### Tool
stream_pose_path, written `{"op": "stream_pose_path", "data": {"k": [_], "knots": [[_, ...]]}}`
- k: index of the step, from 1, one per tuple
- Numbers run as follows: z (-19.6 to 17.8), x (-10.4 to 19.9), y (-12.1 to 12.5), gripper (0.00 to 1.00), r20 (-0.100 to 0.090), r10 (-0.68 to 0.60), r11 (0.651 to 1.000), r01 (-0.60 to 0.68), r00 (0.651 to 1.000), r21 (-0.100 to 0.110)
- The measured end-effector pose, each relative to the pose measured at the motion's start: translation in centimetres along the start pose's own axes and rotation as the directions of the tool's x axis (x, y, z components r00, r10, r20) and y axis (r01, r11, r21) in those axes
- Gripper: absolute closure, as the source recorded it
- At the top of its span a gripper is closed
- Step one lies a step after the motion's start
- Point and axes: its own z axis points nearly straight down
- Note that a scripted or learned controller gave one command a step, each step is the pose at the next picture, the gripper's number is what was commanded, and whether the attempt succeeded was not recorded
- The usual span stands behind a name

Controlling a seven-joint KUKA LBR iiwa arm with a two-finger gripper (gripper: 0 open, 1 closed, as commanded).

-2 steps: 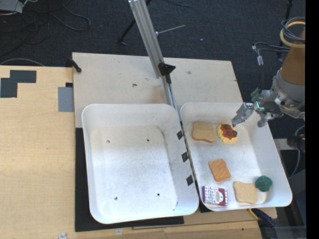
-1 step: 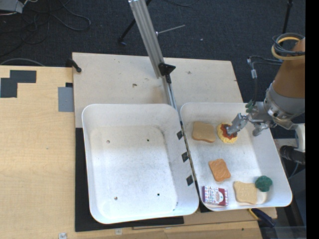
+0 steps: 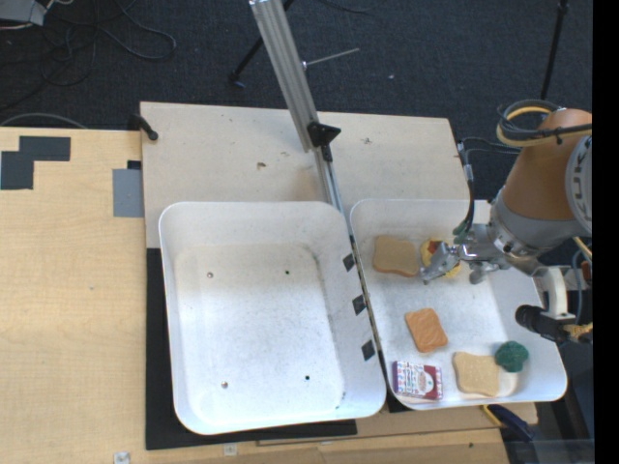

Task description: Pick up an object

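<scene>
Five objects: all lying in the right bin [image 3: 542, 387], lower right of the frame.
Writing: red-and-white printed packet [image 3: 418, 380] at the bin's bottom-left corner; print too small to read, no brand legible.
Tan slab [image 3: 395, 256]: flat, bread-coloured, rounded corners, upper left part of the right bin, just left of the gripper.
Yellow item [image 3: 430, 251]: small, bright yellow with a touch of red, between the tan slab and the fingertips, partly hidden; shape unclear.
Orange piece [image 3: 426, 329]: flat, roughly rectangular, middle of the bin, apart from the others.
Pale wedge [image 3: 481, 374]: cream-coloured, toast-like, bottom right of the bin, touching the green ball.
Green ball [image 3: 512, 356]: dark green, rough-looking, at the wedge's upper right corner.
Gripper [image 3: 441, 262]: low over the upper part of the right bin, pointing left, tips against the yellow item; opening of the pincer impossible to tell.
Arm [image 3: 546, 187]: grey with orange band, right edge of the frame.
Left bin [image 3: 193, 249]: white, speckled floor, centre of the frame.
Metal rail [image 3: 290, 75]: slanting from top centre down to the join between bins.
</scene>
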Motion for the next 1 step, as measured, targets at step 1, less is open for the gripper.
{"op": "stream_pose_path", "data": {"k": [1], "knots": [[5.42,0.11,-0.15,0.0,0.0,0.001,1.0,-0.001,1.0,-0.001]]}}
